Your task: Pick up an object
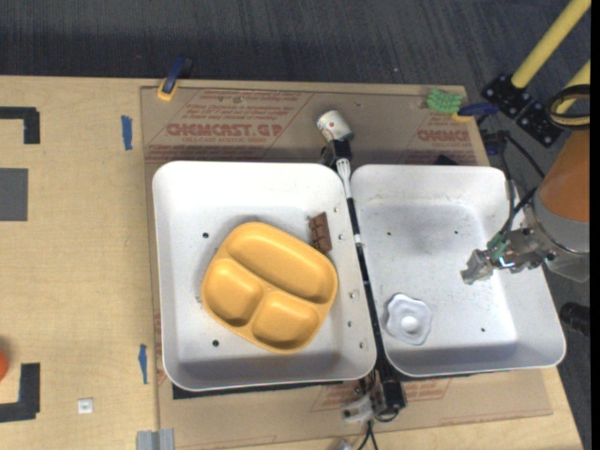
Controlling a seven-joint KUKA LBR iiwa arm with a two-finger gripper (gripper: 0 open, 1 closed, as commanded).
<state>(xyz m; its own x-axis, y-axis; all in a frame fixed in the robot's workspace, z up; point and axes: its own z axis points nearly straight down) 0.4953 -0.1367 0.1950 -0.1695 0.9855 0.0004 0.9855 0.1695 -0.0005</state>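
A yellow compartment plate [269,286] lies upside down in the left bin [178,251]. A small brown block [321,232] rests against that bin's right wall, just above the plate. A small clear-white cup-like piece [408,318] sits on the floor of the right bin [422,195], near its front left. My gripper [480,266] hangs over the right side of the right bin, up and to the right of the white piece, with nothing visible between its fingers.
The arm [567,214] enters from the right over the right bin's edge. A clamp with a white knob [332,127] stands behind the gap between the bins. A yellow pole [555,31] and cables lie at the back right.
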